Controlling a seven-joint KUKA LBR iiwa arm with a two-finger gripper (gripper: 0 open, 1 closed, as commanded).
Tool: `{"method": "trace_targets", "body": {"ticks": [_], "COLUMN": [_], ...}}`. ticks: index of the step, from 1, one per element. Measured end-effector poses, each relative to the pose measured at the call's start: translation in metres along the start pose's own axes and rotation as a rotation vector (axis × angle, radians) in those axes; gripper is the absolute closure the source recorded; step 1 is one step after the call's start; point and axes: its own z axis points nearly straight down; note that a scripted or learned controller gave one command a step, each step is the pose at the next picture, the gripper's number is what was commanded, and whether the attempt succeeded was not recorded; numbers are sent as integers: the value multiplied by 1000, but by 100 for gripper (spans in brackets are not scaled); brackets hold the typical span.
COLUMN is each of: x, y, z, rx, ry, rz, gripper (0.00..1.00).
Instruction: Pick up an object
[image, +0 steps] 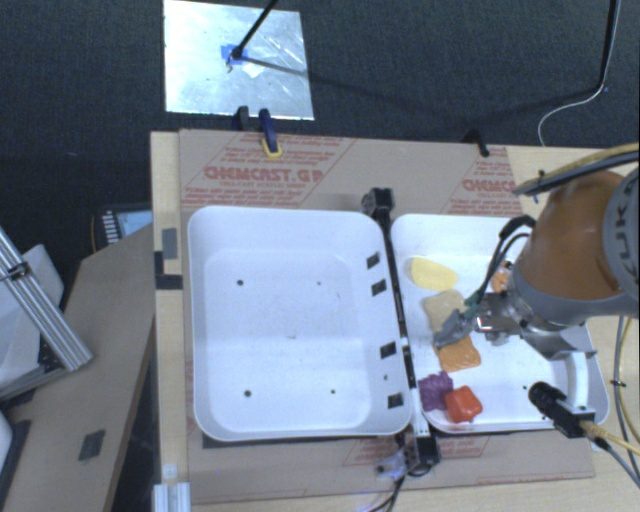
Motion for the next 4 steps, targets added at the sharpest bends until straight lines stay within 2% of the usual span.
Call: {"method": "trace_targets", "body": {"ticks": [1,2,3,4], "x": [1,49,108,169], "y": [1,10,3,11], "z": [-11,-140,-197,-260], "rx": [-3,-12,-6,-6], "ry": [1,2,3,3], "rz": [-2,-10,-9,-8], "gripper": [100,100,100,100]}}
